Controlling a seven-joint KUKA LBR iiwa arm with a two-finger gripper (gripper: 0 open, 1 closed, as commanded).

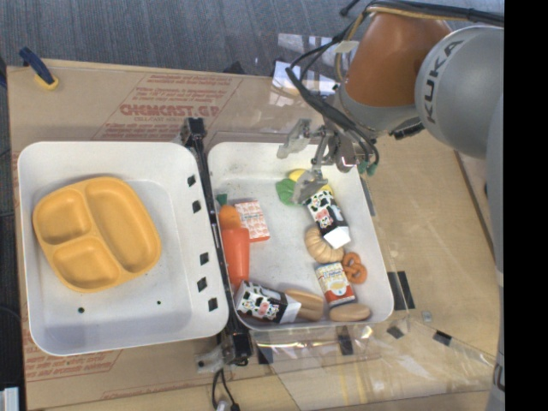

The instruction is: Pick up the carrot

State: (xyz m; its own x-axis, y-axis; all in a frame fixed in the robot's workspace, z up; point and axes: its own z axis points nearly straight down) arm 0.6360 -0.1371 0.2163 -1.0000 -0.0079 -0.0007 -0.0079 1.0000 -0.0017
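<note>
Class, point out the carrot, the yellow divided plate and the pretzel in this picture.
carrot (pixel 235 248), camera view, middle of its orange body.
yellow divided plate (pixel 128 268), camera view, its raised outer rim.
pretzel (pixel 355 271), camera view, on its twisted loops.

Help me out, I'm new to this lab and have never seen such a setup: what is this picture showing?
It is one shot from a fixed camera above a bench, looking down at a slant. The grey and orange machine at the right is a robot arm; its gripper hangs over the far end of the right bin. That bin holds toy food: an orange carrot along its left wall, small milk cartons, a croissant, a pretzel, a can, and a green and yellow piece under the gripper. The left bin holds a yellow divided plate. The carrot, which the arm is meant to pick up, lies untouched, apart from the gripper.
</note>
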